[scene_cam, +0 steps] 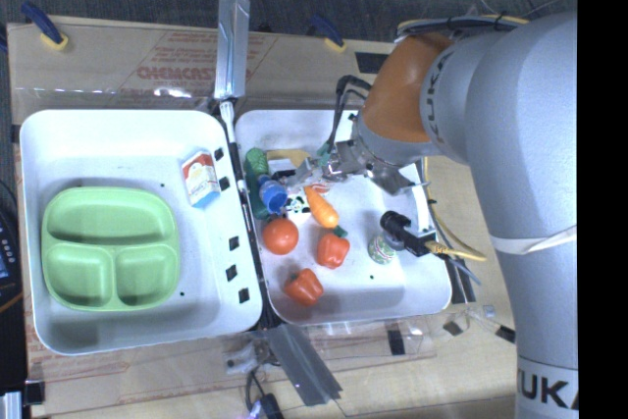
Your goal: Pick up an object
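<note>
My gripper (320, 168) hangs low over the back left part of the right bin (432, 294), just above the top end of an orange carrot (322, 208). Right beside it lie a green bottle (257, 161), a blue object (272, 197) and a pale yellow item (286, 158). Further forward sit a red tomato (280, 235), a red pepper (333, 249) and an orange-red pepper (304, 287). A small round green-and-white item (381, 251) lies to the right of the peppers. Nothing is visibly held.
The left bin (39, 137) holds a green divided plate (110, 248) and a small red-and-white carton (200, 179) near the divider. A metal bar (232, 44) rises between the bins at the back. The arm's grey body (510, 113) covers the bench's right side.
</note>
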{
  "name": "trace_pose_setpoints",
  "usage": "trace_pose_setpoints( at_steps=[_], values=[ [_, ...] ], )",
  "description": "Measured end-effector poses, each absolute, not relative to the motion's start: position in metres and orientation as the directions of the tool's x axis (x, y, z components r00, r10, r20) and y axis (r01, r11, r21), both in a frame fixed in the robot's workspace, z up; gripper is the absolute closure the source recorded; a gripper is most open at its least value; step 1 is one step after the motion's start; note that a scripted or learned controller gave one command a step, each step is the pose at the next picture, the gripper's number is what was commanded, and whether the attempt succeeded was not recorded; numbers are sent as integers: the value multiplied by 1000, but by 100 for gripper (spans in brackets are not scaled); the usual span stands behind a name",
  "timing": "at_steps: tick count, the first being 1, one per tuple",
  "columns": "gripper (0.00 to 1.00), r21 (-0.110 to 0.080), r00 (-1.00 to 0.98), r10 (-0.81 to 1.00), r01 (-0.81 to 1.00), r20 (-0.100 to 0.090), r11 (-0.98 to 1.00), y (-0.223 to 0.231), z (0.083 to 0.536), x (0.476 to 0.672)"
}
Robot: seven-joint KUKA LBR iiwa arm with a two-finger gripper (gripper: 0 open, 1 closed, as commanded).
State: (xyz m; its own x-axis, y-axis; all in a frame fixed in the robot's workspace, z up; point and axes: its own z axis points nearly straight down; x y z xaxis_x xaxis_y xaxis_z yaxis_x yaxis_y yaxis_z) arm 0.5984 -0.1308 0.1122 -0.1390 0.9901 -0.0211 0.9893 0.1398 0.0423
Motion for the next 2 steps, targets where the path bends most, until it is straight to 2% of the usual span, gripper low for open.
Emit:
trace_pose_setpoints(
  at_steps=[1,2],
  values=[
    [0,41,-49,999,998,-11,49,-124,110,582],
    [0,38,17,1000,999,1,-17,-126,109,581]
  ],
)
